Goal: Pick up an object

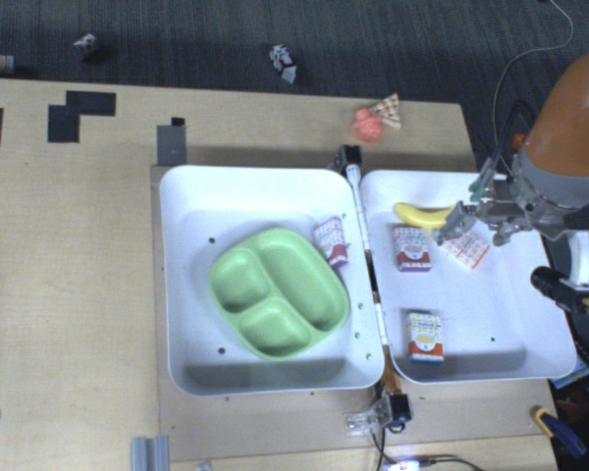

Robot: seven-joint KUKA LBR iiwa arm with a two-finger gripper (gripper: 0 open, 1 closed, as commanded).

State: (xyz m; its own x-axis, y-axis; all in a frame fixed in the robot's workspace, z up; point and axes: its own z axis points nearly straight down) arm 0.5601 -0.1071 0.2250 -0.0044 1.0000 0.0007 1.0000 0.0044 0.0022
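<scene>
Nearest the camera in the right white bin (pixel 540 361) a small red-and-white carton with a yellow top (pixel 425 336) stands apart from the other items, close to the bin's front wall. Farther back, a second small red-and-white carton (pixel 411 247) lies just below a yellow banana (pixel 421 215), the two nearly touching. To their right a flat white packet with red print (pixel 468 251) lies under the two-finger gripper (pixel 474 216), which hangs over the bin's rear right part with the banana's tip just beside it; its opening cannot be made out, and nothing is seen between its tips. The grey arm with the orange band (pixel 572 116) crowds the bin's right edge. In the left white bin (pixel 182 273) a green three-compartment plastic tray (pixel 278 291) fills the middle, with a small red-and-white packet (pixel 331 240) leaning at its rear right corner. Beyond the bins, on the wooden bench (pixel 69 283), a pink ball with a striped shuttlecock-like piece (pixel 376 120) rests near the far edge.
</scene>
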